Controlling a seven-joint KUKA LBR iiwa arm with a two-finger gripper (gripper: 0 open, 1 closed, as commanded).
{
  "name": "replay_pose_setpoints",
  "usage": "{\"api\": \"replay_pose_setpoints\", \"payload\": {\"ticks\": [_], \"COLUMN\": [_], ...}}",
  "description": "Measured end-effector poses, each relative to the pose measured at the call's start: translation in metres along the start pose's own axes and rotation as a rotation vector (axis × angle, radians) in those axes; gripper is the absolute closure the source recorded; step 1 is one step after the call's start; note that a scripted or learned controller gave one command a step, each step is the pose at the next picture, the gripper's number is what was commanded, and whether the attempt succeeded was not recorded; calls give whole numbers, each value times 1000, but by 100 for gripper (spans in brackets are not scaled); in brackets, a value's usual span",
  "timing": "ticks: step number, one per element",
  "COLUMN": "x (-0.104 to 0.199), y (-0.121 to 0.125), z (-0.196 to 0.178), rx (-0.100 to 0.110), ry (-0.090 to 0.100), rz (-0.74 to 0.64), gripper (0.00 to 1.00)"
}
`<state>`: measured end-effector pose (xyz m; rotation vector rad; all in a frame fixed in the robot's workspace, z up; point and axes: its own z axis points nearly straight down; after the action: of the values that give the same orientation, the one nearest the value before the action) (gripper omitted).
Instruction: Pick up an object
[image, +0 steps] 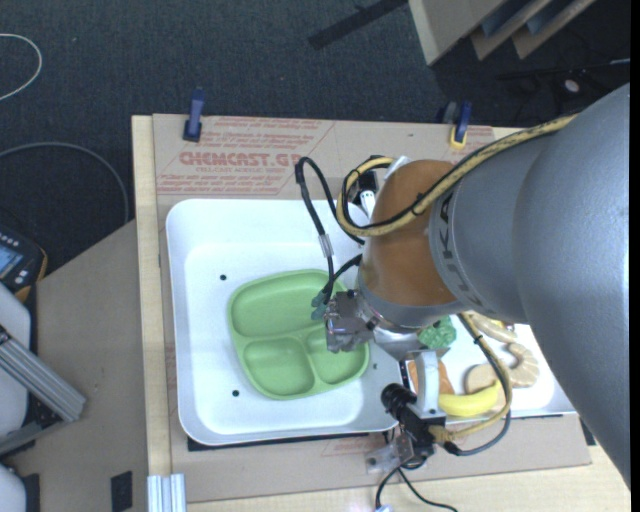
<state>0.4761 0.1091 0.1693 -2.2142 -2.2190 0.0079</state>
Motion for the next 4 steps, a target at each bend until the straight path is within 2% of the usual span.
{"api": "replay_pose_setpoints", "payload": {"ticks": [1,2,3,4], "x": [71,117,56,118], "y": [49,25,90,39], "z": [-162,-54,-101,-52], "rx": [-30,-2,-15,0], "ry": [7,-1,-2,-2], "rz": [-8,-1,6,-2], "gripper": [100,100,100,100]}}
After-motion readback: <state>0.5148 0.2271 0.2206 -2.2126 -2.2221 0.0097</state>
